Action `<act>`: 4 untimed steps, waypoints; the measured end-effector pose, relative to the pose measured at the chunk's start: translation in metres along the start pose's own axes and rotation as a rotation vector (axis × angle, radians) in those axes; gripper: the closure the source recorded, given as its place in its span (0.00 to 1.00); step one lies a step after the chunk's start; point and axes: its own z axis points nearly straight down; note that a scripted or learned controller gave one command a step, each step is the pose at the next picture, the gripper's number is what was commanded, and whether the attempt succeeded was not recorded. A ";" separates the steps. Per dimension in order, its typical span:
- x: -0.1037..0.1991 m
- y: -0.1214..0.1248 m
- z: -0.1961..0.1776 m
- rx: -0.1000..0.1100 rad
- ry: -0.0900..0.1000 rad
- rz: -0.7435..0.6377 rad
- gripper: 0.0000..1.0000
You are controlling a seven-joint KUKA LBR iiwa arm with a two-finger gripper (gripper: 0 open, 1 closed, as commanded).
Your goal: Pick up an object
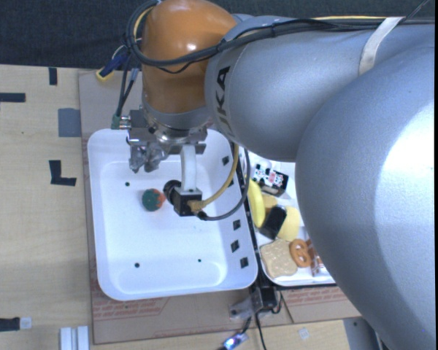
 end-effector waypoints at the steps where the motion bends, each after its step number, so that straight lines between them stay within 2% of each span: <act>1: -0.001 0.094 -0.016 -0.009 0.004 0.000 1.00; 2: 0.000 0.090 -0.015 -0.001 0.003 -0.001 0.00; 3: 0.001 0.090 -0.025 0.000 0.003 -0.003 1.00; 4: -0.001 0.092 -0.228 -0.021 0.009 -0.003 1.00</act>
